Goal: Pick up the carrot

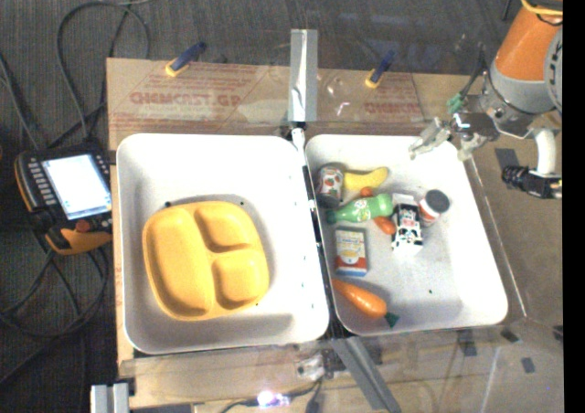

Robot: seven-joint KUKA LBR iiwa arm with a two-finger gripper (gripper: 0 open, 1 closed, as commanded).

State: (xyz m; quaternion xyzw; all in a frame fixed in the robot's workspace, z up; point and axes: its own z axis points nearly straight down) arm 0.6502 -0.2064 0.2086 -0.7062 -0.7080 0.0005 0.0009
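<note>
The carrot (359,298) is orange with a small green stem end and lies flat near the front edge of the right bin (475,306), towards its left side. My gripper (446,141) hangs over the bin's far right corner, well away from the carrot. Its fingers are spread open and hold nothing.
Further back in the right bin lie a banana (366,179), a green bottle (361,210), a small can (331,183), a cow-patterned carton (408,225), a blue-topped box (351,251) and a dark round lid (436,203). A yellow divided plate (208,258) sits in the left bin (137,164).
</note>
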